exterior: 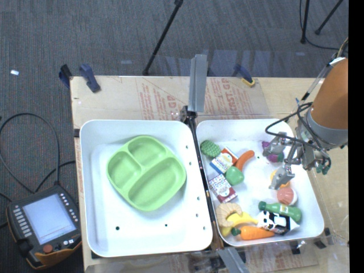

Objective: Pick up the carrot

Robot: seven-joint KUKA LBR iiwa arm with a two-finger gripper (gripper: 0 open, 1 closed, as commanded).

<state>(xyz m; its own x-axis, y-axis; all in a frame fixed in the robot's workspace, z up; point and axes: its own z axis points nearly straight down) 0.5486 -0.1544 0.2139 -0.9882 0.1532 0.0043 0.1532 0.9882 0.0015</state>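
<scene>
Hovering over the right bin's (318,209) right edge, the gripper (287,162) has fingers spread, holding nothing. The carrot (254,232) lies near the bin's front edge, well apart.

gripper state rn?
Gripper: cannot be told; it hovers over the right bin, nowhere near the carrot.

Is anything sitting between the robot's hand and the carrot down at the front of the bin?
Yes. The hand hovers near the right bin's far right side; the carrot lies at the near edge. Between them sit a pink round toy and a green bottle.
</scene>
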